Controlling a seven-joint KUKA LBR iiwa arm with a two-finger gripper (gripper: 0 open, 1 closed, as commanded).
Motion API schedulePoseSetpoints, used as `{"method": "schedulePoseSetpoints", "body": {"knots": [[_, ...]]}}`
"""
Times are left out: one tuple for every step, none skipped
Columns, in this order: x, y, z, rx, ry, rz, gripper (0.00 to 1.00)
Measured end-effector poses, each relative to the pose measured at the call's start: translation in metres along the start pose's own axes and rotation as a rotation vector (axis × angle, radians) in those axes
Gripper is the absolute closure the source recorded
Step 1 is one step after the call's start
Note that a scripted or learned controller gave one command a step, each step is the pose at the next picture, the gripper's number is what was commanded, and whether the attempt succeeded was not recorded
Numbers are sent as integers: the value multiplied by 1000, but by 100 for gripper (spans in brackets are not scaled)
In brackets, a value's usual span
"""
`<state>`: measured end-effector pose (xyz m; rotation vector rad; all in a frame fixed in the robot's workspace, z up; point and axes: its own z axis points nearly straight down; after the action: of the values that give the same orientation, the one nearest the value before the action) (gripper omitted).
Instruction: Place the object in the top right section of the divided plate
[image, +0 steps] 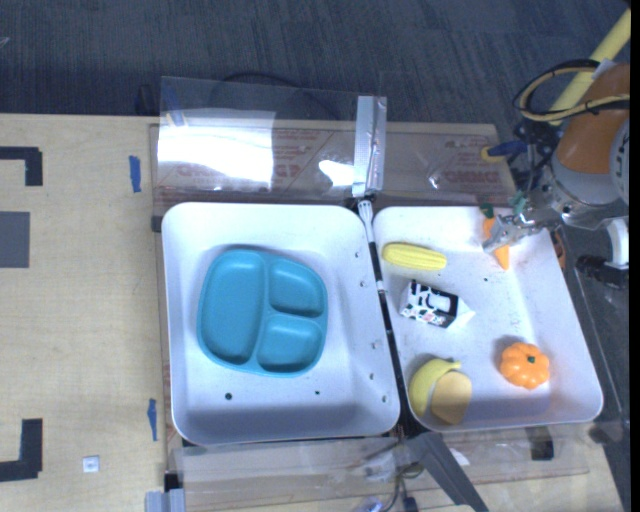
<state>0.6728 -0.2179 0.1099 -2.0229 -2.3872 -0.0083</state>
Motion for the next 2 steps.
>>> {"method": "schedulePoseSetpoints", "body": {"knots": [[3,-2,-7,17,7,-5,100],[-7,-2,-1,-2,-12,-127,100]]}}
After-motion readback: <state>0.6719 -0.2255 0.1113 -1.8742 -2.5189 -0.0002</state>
